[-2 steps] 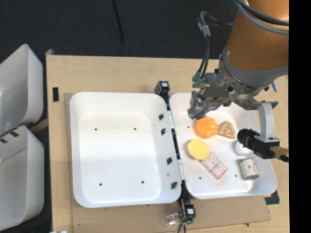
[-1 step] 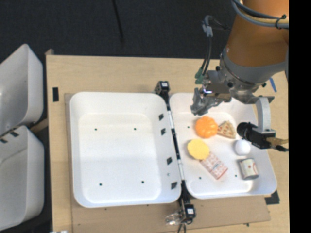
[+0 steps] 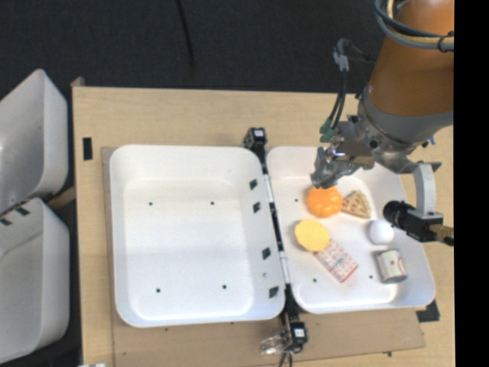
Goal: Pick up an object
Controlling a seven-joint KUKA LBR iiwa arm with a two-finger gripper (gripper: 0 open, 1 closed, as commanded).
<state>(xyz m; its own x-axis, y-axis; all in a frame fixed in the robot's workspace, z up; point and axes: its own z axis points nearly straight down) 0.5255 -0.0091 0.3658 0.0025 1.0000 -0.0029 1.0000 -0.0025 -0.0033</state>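
A KUKA arm reaches in from the right over a wooden bench (image 3: 92, 205) bearing two shallow white bins, side by side. Nearest the camera, along the front of the right bin (image 3: 359, 300), lie a small grey-and-white can (image 3: 390, 265) on its side and a flat patterned packet (image 3: 337, 261), set at a slant. Just behind the packet and touching its upper end sits a round yellow object (image 3: 312, 235), with a white ball (image 3: 380, 231) farther right. Behind these rests an orange fruit-like object (image 3: 324, 202), with a pizza-slice-shaped toy (image 3: 356, 204) just beside it on the right. The gripper (image 3: 327, 173) hangs directly over the orange object's upper edge, close above it or touching; whether its fingers are parted or closed cannot be told, and nothing is seen between them. The left bin (image 3: 183, 232) lies across the central divider, well apart from the gripper.
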